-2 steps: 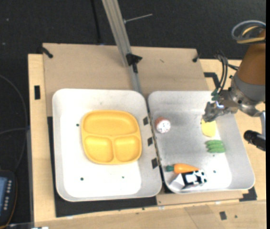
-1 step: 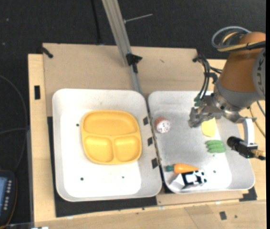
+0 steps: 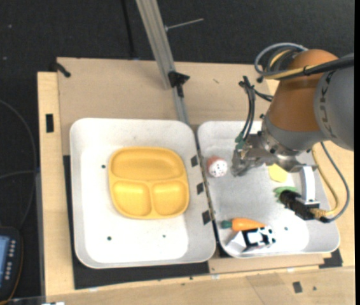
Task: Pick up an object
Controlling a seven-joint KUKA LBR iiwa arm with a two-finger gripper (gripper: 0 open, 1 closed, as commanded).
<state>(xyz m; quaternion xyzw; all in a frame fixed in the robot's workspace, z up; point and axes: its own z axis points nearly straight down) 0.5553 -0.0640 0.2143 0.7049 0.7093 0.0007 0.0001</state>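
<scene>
My gripper (image 3: 239, 162) hangs over the upper left part of the right bin (image 3: 256, 199), pointing down. A small white ball with red dots (image 3: 217, 167) lies just to its left, near the bin's left wall, apart from the fingers. An orange carrot with a green top (image 3: 245, 223) lies near the bin's front. Beside it sits a black and white block (image 3: 255, 237). A yellow piece (image 3: 278, 173) and a small green piece (image 3: 283, 192) lie to the right under the arm.
The left bin (image 3: 91, 196) holds a yellow divided tray (image 3: 148, 182). A metal post (image 3: 161, 49) rises from the back between the bins. Black cables and a dark tool part (image 3: 297, 205) hang over the right bin's right side.
</scene>
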